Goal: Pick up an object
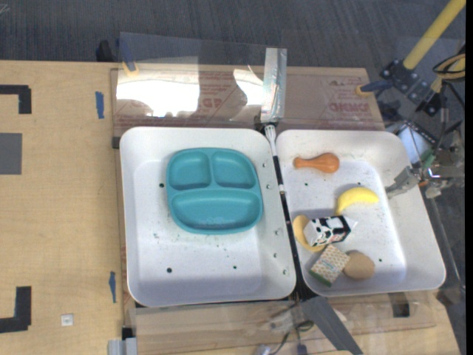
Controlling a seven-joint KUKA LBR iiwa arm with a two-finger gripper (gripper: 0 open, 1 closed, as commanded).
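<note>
The right bin [392, 235] holds several small objects. An orange drumstick-shaped toy [318, 163] lies near its back. A yellow banana [357, 198] lies in the middle. In front of it a black-and-white cow-patterned box [327, 231] rests partly on a yellow round piece [300, 230]. Near the front wall a speckled tan block [329, 264] touches a brown egg-shaped object [359, 265]. The left bin [148, 257] holds a teal divided plate [214, 189], lying flat.
A ridge [279, 198] separates the two bins. A clear plastic sheet [199, 80] and a taped upright strip [273, 83] stand behind them. Metal and black hardware with cables [423, 170] sits at the right bin's right rim, below a yellow pole [440, 22].
</note>
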